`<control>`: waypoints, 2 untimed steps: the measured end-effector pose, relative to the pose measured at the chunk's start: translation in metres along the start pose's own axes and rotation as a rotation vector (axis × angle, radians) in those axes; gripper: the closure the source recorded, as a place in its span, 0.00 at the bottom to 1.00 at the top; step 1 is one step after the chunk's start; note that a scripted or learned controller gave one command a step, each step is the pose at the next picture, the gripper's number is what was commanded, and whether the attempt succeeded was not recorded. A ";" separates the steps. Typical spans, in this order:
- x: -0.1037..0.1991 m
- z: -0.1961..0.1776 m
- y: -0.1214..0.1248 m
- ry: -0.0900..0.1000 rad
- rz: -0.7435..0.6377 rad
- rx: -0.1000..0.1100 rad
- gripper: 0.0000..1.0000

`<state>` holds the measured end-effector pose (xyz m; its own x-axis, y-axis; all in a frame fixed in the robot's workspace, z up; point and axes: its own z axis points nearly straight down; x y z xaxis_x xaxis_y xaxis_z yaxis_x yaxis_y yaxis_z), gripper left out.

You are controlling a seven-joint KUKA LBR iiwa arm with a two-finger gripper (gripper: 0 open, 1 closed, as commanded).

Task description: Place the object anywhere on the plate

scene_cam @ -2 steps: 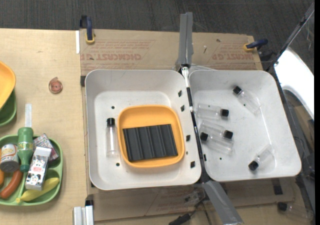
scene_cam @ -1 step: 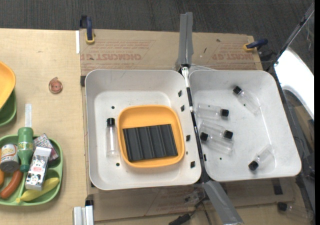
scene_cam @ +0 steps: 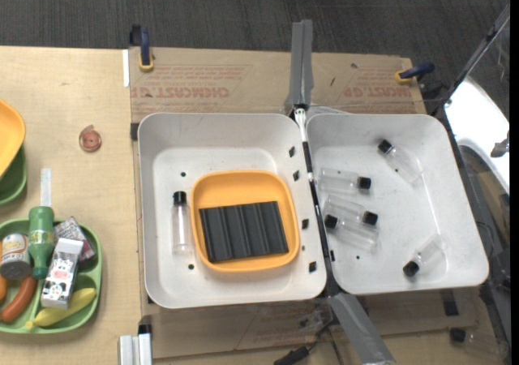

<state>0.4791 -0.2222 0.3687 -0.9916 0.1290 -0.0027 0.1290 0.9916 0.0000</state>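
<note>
An orange plate (scene_cam: 243, 182) lies in the middle of the left white bin (scene_cam: 159, 143). A black ridged slab (scene_cam: 243, 231) rests flat on the plate and covers most of its floor. Just left of the plate, a clear vial with a black cap (scene_cam: 180, 221) lies on the bin floor, apart from the plate's rim. The right white bin (scene_cam: 458, 217) holds several more clear vials with black caps, among them one at the back (scene_cam: 397, 156), one near the middle (scene_cam: 353, 219) and one at the front right (scene_cam: 425, 259).
On the wooden table to the left stands a green tray (scene_cam: 85, 307) with toy food and a small bottle. A yellow bowl (scene_cam: 8, 140) sits at the far left edge. Clamps (scene_cam: 143, 51) hold the cardboard sheet behind the bins.
</note>
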 end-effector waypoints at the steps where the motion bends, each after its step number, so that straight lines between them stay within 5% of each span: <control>1: -0.002 -0.009 0.000 -0.004 0.001 0.000 1.00; 2: -0.107 -0.073 0.027 -0.003 -0.266 0.000 1.00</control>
<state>0.5881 -0.2093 0.4421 -0.9906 -0.1363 -0.0057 -0.1363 0.9907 -0.0008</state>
